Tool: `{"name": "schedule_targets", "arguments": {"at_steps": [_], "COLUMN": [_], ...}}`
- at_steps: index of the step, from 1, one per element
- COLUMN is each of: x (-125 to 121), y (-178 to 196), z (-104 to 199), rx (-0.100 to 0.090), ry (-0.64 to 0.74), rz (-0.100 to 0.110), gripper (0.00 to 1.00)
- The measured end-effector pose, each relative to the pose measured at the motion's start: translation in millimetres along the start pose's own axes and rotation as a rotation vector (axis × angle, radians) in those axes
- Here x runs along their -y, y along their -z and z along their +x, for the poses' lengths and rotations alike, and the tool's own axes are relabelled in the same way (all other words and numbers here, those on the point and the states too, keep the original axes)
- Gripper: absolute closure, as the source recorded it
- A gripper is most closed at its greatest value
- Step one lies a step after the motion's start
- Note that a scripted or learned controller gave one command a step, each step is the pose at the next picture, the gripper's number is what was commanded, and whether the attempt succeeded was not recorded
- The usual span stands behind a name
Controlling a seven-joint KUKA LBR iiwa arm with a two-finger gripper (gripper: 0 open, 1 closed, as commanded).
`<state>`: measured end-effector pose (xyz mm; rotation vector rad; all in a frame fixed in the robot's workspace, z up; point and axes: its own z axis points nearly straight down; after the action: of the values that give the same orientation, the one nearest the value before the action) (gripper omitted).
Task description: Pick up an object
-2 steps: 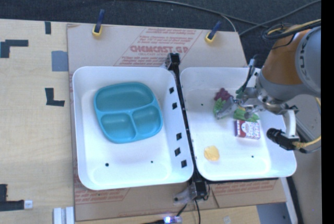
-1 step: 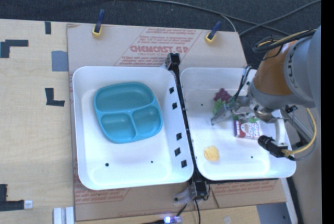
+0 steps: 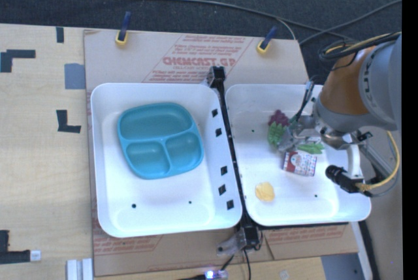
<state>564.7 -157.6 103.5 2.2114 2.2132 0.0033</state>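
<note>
In the right bin (image 3: 339, 210) lie a bunch of purple grapes (image 3: 279, 118), a green leafy item (image 3: 277, 135), a small red and white carton (image 3: 300, 163) and a yellow piece (image 3: 264, 192). My gripper (image 3: 297, 139) reaches in from the right, low over the green item and just above the carton. The arm's grey and orange wrist (image 3: 349, 93) hangs over the bin's right side. Nothing shows clearly between the fingers.
The left bin (image 3: 104, 207) holds a teal divided plate (image 3: 160, 139). A black divider (image 3: 225, 155) runs between the bins. Two yellow clamps (image 3: 121, 38) (image 3: 264, 46) pin the cardboard sheet at the back. Cables trail near the arm at the right.
</note>
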Motion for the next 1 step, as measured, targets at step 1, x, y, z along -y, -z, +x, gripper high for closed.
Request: {"name": "schedule_targets", "arguments": {"at_steps": [1], "x": [2.7], "y": [61.0], "z": [-2.5], "rx": [-0.007], "ry": [0.001], "rz": [0.009], "gripper": [1.0]}}
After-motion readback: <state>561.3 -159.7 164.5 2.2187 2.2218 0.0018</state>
